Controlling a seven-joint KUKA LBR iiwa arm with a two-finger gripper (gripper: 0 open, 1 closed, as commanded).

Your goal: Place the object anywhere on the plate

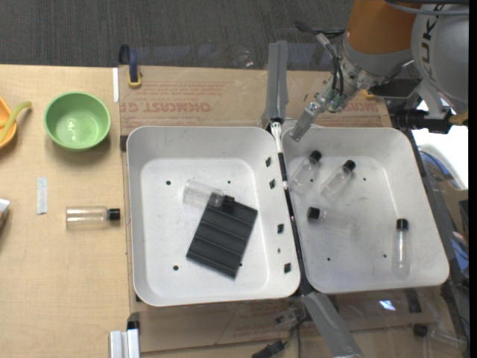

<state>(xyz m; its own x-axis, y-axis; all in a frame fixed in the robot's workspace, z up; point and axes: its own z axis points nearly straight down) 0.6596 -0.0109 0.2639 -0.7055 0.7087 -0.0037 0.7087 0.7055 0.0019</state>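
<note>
The grey arm with its orange band [384, 13] reaches in from the upper right, and its claw [302, 129] hangs at the far rim of the right bin [417, 200], close to the seam where the two white bins meet. The claw's slim tip looks pressed together with nothing between the fingers, so it appears closed and empty. Just below the claw, inside the right bin, lie two clear vials with black caps: one [305, 171] almost directly beneath it, the other [339, 179] slightly to its right. A further small black-capped vial [322, 216] rests lower in the same bin, and a fourth vial [402, 245] lies well down and to the right, near the bin's right wall. Down and to the left of the claw, in the left bin [149, 222], sits the dark ribbed plate [222, 237], tilted at an angle, with a clear vial [201, 194] touching its upper edge; whether that vial partly overlaps the plate is hard to tell. Far to the left of the claw, on the wooden table [67, 274], stand a green bowl [77, 121] and, below it, another clear bottle with a black cap [92, 215] lying on its side. An orange item [6, 125] shows at the table's left edge.
</note>
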